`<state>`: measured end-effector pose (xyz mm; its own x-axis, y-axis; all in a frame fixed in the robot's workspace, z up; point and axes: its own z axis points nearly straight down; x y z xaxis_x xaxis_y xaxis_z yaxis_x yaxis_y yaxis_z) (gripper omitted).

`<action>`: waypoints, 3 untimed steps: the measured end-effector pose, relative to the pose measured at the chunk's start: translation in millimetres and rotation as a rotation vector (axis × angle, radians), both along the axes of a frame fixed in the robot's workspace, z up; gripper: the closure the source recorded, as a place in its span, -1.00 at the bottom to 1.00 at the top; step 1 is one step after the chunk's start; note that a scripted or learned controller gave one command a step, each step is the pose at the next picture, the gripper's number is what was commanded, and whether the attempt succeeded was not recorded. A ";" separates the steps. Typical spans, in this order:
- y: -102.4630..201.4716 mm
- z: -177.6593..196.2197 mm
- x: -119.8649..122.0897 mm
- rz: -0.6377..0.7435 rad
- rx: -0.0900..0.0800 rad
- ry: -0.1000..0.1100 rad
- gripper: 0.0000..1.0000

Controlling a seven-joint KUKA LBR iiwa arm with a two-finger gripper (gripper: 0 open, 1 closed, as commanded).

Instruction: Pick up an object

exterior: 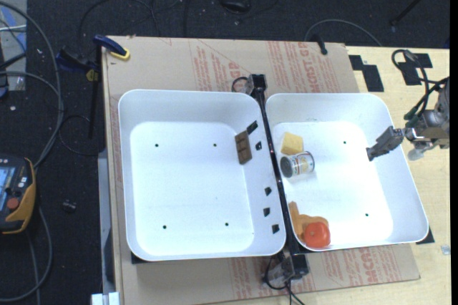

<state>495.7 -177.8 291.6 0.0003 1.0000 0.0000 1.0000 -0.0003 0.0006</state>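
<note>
The broad brown cardboard-topped bench (215, 60) carries two shallow white plastic bins. The left white bin (136, 153) holds a small dark brown rectangular block (243, 148) against its right wall. The right white bin (358, 107) holds, along its left side, a pale yellow wedge-shaped block (291, 143), a small clear cylindrical jar with a metal lid (298, 165) lying on its side, and an orange-and-red rounded toy (312, 228) in the near corner. The grey two-finger gripper (381, 144) sits at that bin's right wall, well apart from all three; I cannot tell its finger spacing. This looks like the approach: next, it must travel left and descend over one object.
</note>
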 end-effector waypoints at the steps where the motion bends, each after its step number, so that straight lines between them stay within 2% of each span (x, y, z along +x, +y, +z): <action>1: 6.8 -1.3 3.7 0.001 0.000 0.001 -1.00; 2: -0.5 -32.8 5.7 0.000 0.000 0.003 -1.00; 3: -4.1 -34.4 -6.0 0.000 0.000 0.001 -1.00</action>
